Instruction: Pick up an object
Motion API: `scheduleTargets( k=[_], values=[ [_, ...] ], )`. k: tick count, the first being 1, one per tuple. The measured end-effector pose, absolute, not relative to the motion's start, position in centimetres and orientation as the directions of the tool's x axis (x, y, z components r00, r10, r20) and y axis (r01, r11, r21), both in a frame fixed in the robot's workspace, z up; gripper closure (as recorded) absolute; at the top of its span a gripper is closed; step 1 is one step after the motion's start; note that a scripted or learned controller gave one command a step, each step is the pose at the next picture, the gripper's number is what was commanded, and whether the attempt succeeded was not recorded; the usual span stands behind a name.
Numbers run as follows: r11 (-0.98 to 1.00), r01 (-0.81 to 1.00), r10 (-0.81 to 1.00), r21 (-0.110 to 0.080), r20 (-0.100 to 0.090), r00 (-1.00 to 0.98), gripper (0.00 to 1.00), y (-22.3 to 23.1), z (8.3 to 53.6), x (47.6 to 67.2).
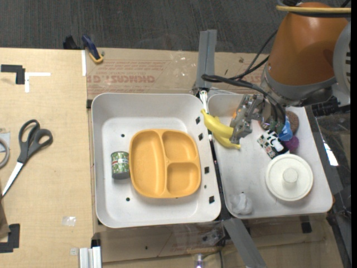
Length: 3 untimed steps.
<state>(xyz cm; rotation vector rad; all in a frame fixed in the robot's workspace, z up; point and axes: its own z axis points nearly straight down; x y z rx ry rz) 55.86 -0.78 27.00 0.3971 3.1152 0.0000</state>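
Bench (44,205) | left bin (106,205): yellow tray (165,163), small can (120,164) | right bin (312,202): banana (220,130), white lid (288,177) | gripper (243,128) beside banana, grip unreadable, possibly empty.

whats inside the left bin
The left bin holds a yellow divided plate lying flat, with a small green can on its side against the plate's left edge. Whatever lies beneath the plate is covered.

Right bin (312,205): open floor in the middle and front-left, hemmed by banana (221,130) at the left wall, white lidded bowl (288,177) front-right, toy clutter (280,138) at back, small pale lump (241,203) near the front edge.
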Motion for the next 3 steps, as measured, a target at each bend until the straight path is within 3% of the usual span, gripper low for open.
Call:
scheduleTargets(
  k=[1,2,3],
  values=[
    [0.999,0.052,0.052,0.0,-0.001,-0.999,1.0,-10.1,24.1,51.8],
    [1.0,0.021,0.021,0.0,-0.003,-1.0,1.0,-11.4,9.2,54.5],
    [0.988,0.154,0.154,0.0,-0.004,-0.988,1.0,-17.4,16.4,52.6]
  ],
)
